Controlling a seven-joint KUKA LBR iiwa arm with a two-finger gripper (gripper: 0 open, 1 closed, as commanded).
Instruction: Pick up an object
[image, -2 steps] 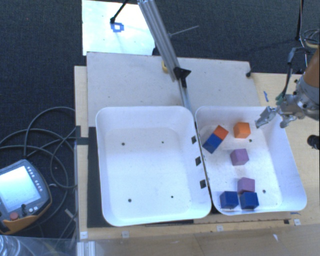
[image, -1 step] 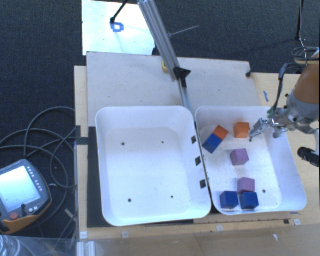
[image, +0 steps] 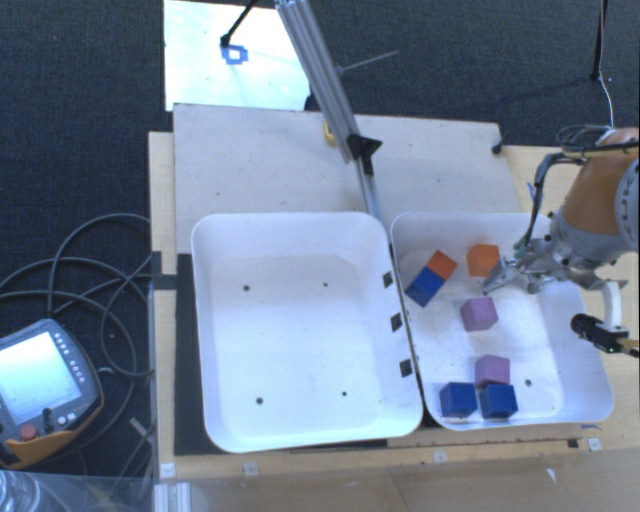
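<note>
Several small blocks lie in the right bin. An orange block sits near the bin's back. An orange block and a blue block touch each other at the back left. A purple block lies in the middle. Near the front edge, another purple block sits just behind two blue blocks. My gripper hangs low over the right bin, just right of the rear orange block and above the middle purple one. I see no block lifted off the floor.
The left bin sits against the right one, joined by black clips. A slanted metal rod crosses the board behind the bins. A teach pendant and cables lie on the floor at the left.
</note>
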